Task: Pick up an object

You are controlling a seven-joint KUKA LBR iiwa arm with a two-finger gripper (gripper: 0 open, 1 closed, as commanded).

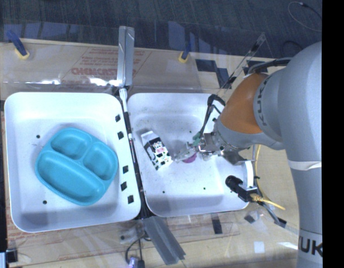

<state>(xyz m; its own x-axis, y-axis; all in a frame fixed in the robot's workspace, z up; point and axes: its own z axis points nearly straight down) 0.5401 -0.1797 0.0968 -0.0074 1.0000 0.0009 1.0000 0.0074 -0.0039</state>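
1. The gripper (195,147) is seen low inside the right bin (177,202), near the bin's middle, with the arm (289,94) reaching in from the 3 o'clock side.
2. Whether the gripper is wide or narrow cannot be told; its tip is blurred and partly hidden by the wrist, and nothing can be confirmed as held.
3. A small pinkish-purple object (188,158) is seen just below the gripper tip, at about 7 o'clock from it, touching or almost touching; which of the two cannot be judged.
4. A black-and-white patterned box (156,149) lies near the gripper at 9 o'clock from it, clearly apart from the tip.
5. The long axis of the box is judged to run from about 11 o'clock to 5 o'clock, so a grasp across its short side would call for a closing line running roughly 2 to 8 o'clock.
6. The pinkish object is judged the nearer candidate; only a slight shift toward 7 o'clock would be needed.
7. A blue divided tray (77,166) rests in the left bin (15,149), well apart, at 9 o'clock.
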